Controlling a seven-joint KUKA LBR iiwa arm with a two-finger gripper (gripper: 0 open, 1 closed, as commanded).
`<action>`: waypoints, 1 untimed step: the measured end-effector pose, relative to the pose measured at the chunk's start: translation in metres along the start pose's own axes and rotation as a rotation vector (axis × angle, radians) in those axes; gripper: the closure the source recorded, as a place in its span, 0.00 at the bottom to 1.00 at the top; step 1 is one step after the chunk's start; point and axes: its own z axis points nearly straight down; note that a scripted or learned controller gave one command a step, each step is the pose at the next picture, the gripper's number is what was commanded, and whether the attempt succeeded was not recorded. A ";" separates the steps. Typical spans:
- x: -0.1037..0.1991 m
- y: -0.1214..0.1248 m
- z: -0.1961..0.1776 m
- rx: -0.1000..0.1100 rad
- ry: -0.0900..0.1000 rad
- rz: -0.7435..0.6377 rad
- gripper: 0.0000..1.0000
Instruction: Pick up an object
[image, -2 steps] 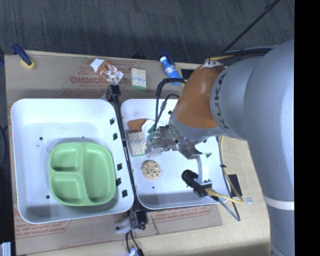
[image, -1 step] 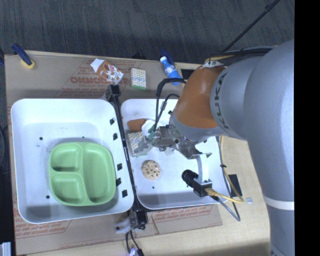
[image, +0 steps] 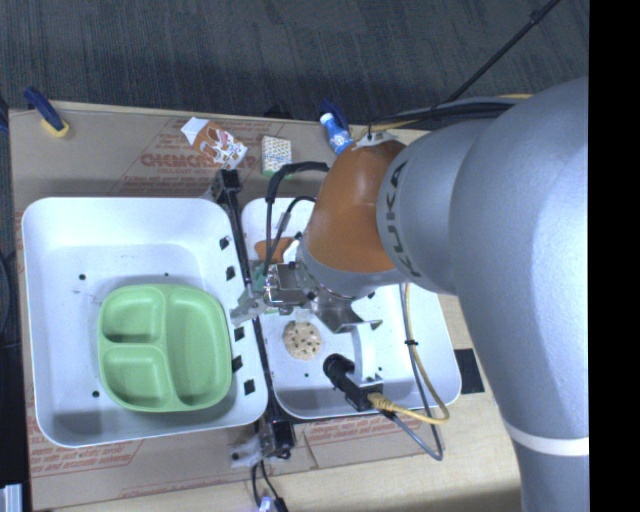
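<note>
Hanging over the right bin (image: 440, 340), the pincer (image: 278, 292) sits near that bin's left wall; apart or together, cannot tell. A chocolate-chip cookie (image: 301, 340) lies just beside it, toward the bin's near edge. A green divided plate (image: 165, 345) sits in the left bin (image: 60, 260).

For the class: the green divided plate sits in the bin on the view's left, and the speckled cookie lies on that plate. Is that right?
Not quite. The green divided plate does sit in the left bin, but the speckled cookie is not on that plate. It lies on the floor of the right bin. The camera view shows this.
</note>
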 end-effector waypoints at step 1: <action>-0.053 0.055 -0.001 -0.002 0.000 0.005 0.00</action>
